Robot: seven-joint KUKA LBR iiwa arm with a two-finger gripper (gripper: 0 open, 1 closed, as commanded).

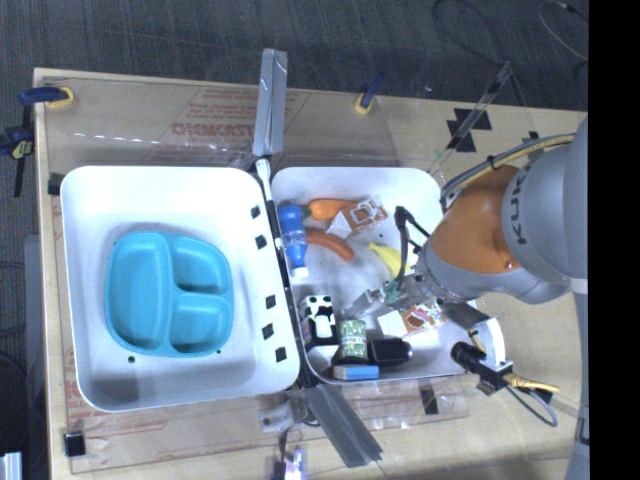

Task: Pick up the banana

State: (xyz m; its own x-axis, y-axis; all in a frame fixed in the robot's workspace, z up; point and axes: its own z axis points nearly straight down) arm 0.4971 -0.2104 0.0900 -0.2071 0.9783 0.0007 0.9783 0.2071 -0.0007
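Note:
A small yellow banana [387, 256] lies in the right bin [350, 176], toward its middle right, among other items. My gripper [388, 293] hangs low in that bin, just in front of the banana, at the end of the grey arm with the orange band [475, 236] that reaches in from the right. The gripper is small and mixed in with clutter. The banana lies apart from it, on the bin floor.
Around the banana lie a blue bottle [291, 233], an orange carrot [325, 209], a red sausage [330, 245], a snack packet [366, 214], a black-and-white toy [320, 316], a green packet [352, 338] and a black object [388, 351]. The left bin [80, 268] holds a blue divided plate [170, 293].

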